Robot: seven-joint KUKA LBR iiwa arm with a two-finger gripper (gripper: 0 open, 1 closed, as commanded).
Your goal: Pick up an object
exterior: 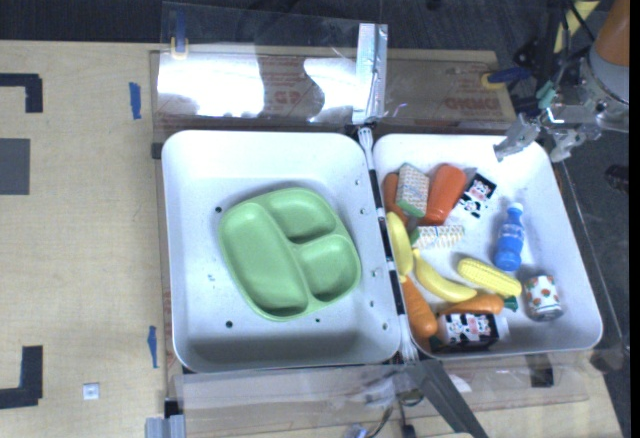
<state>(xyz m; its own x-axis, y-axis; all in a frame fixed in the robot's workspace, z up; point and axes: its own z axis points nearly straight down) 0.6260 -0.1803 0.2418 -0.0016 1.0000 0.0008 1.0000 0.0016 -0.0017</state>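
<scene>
With the gripper (535, 131) poised at the far right corner of the right bin (578, 271), its state impossible to tell, the blue bottle (509, 238) lying clear among toy food is judged light, rigid, slippery, and best pinched across its body.

the left bin (185, 226) has open floor all round the green divided plate (290, 251), widest along its far edge and near-left corner. the right bin (575, 256) is crowded along its left wall: a carrot (445, 191), a banana (420, 266), a corn cob (488, 276) and a black-and-white carton (467, 328) lie touching or just beside one another. a blue bottle (510, 238) and a small spotted cup (543, 296) sit toward the right wall. bare floor remains at the far-right corner and along the right edge. a clear upright panel (270, 66) stands behind the left bin.
</scene>
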